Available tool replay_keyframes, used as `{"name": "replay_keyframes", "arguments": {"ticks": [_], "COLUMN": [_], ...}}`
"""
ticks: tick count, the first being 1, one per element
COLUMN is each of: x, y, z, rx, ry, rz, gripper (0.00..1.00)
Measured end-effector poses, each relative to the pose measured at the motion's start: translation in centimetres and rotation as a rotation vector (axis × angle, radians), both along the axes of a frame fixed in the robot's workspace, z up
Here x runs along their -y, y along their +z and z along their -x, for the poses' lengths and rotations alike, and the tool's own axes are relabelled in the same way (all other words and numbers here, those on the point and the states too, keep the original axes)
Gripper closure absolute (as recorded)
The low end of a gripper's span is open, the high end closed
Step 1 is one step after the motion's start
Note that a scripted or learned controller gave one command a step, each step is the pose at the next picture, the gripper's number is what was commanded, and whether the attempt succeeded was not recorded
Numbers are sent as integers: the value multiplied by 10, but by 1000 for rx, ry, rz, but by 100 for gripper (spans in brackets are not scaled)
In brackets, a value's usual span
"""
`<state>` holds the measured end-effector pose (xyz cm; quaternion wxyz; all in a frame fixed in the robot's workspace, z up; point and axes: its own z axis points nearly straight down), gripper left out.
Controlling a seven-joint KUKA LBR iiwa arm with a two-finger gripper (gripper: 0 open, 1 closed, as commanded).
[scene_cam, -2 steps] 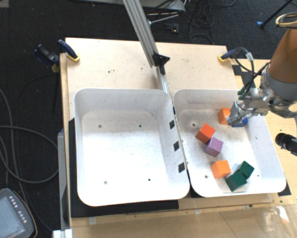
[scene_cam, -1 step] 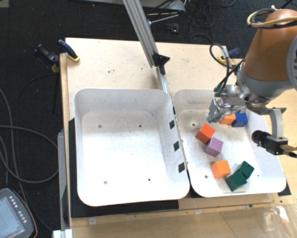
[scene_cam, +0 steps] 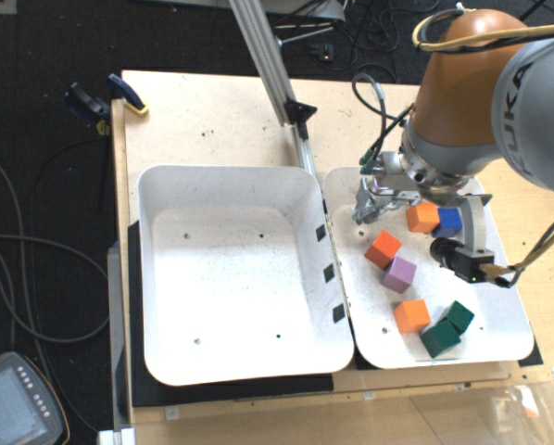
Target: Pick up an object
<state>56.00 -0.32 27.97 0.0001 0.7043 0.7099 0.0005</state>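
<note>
Left bin: nothing to grab. Right bin has six blocks: orange, purple, orange, green, orange, blue. Gripper hovers at the bin's 11 o'clock corner, nothing between the fingers; can't tell their spread. Looks like approach step. Next: descend onto nearest orange block, at its 5 o'clock, then close.

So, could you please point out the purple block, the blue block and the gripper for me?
Purple block (scene_cam: 399,273): camera view, middle of its top face.
Blue block (scene_cam: 450,221): camera view, its visible face.
Gripper (scene_cam: 366,213): camera view, between its fingertips.
</note>
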Motion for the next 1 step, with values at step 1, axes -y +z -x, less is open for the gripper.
{"name": "replay_keyframes", "arguments": {"ticks": [1], "x": [-54], "y": [-2], "z": [1], "rx": [-1], "ry": [0], "rz": [-1], "gripper": [100]}}
